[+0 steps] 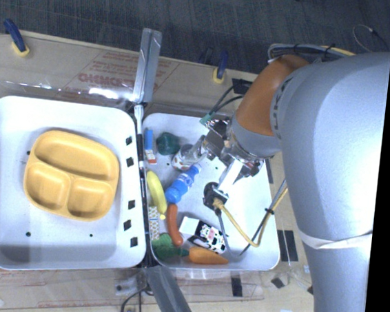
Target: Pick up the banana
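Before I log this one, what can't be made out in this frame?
- Hand: too small and cluttered in the camera view to tell open from shut, or whether it holds anything.
- Bottle: label unreadable, too small.
- Right bin: its right rim is hidden under the arm.
- Green item by the bin's top edge: too blurred to identify.
- Banana: lies apart from the hand, but whether it touches the bottle is unclear.
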